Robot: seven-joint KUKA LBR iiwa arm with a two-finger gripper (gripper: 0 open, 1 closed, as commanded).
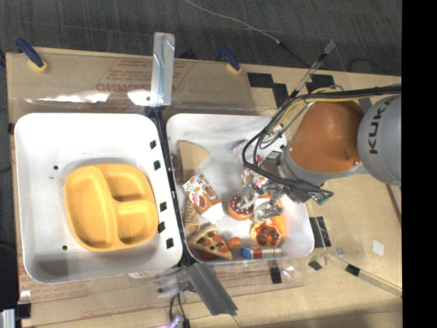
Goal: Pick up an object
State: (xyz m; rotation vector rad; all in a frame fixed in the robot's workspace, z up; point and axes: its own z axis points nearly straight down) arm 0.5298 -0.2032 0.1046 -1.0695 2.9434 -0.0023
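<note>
Bench with two white bins (27, 183), arm (328, 139) bent down into right bin, fingers (263, 200) — spread unclear — among toys (239, 207)

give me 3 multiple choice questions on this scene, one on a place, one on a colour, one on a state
1. Where does the yellow tray lie?
A. left bin
B. right bin
C. on the bench outside the bins

2. What colour is the band above the arm's wrist?
A. blue
B. orange
C. green

3. How does the pizza slice lie?
A. lifted above the bin
B. flat in the right bin, near its front wall
C. on the yellow tray

Answers:
1. A, the tray fills the middle of the left bin.
2. B, a broad orange band sits over the claw.
3. B, the slice rests on the bin floor among the other toys.
</note>
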